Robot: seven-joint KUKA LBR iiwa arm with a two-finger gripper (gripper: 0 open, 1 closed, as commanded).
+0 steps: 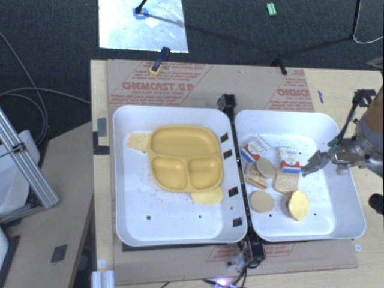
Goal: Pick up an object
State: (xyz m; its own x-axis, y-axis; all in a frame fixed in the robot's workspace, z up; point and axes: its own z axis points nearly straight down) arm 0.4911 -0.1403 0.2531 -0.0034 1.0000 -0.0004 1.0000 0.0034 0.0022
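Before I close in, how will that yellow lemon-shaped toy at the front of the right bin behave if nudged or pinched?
The yellow lemon-shaped toy looks rounded, so it may roll or squirt from the pincer. It seems small and probably light. It lies apart from the round tan biscuit, so a nudge likely moves it alone.

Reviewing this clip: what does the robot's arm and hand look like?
At the picture's right edge, the arm is grey metal with an orange patch near the top. Its hand is a slim grey metal piece, darker at its tip, with thin dark rods behind it.
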